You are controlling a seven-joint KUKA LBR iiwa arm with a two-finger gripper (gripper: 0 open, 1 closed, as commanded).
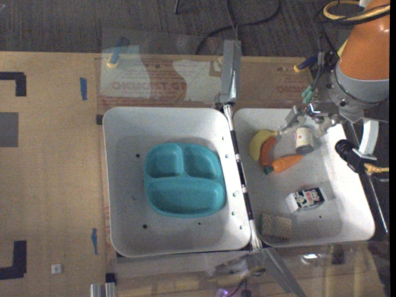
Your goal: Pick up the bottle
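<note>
Because the arm enters from the right, the gripper [307, 117] hangs over the far part of the right bin [356, 228], directly above a small pale bottle [303, 139] with a reddish band. The metal parts of the tool sit close around the bottle's top, but whether they are spread, closed, or clamped on it cannot be told from this angle; no grasp can be claimed. The bottle appears to stand roughly upright near the bin's far wall, a pose that would suit a descent from above. Just beside it, toward the near side, lies an orange carrot [286, 163], its green tip pointing left; a yellow rounded piece [259, 142] lies against the carrot's left end. These neighbours crowd the bottle on one side, which probably explains an approach from the freer far side. Well apart, nearer the camera, lie a small printed carton [305, 198] and a tan sponge [276, 226]. The left bin [120, 129] holds only a teal divided plate [184, 179], playing no part in the pick.
</note>
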